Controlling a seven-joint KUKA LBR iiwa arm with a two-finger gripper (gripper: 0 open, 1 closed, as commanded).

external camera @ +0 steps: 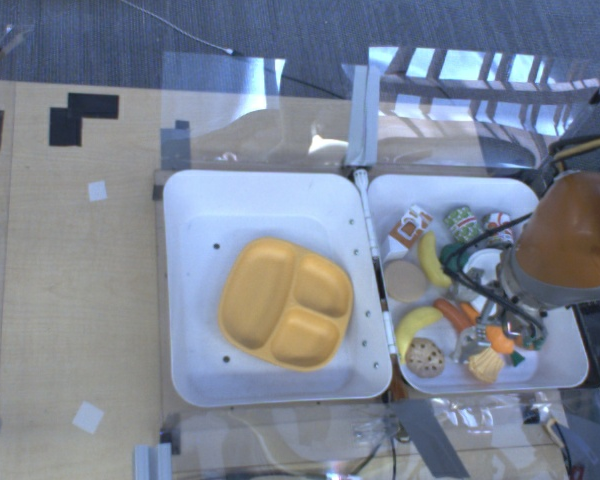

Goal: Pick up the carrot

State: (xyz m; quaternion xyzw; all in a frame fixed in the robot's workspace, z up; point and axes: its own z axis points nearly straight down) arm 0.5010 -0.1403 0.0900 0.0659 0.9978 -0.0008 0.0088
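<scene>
Nearest the camera, the tool (495, 326) hangs low in the right bin (570, 373); whether it is parted or closed I cannot tell. Just beside it lies the carrot (454, 313), a small orange tapered toy, probably light, stiff, smooth plastic, likely to slip. A grip across its thicker middle looks best. Around it crowd two glossy bananas (432, 258) and a speckled cookie (425, 356). Left bin (190, 218) holds a yellow sectioned plate (285, 301).

You saw the orange carrot (499, 339) lying in the right bin (570, 368), near its front edge, among other toy food.
</scene>
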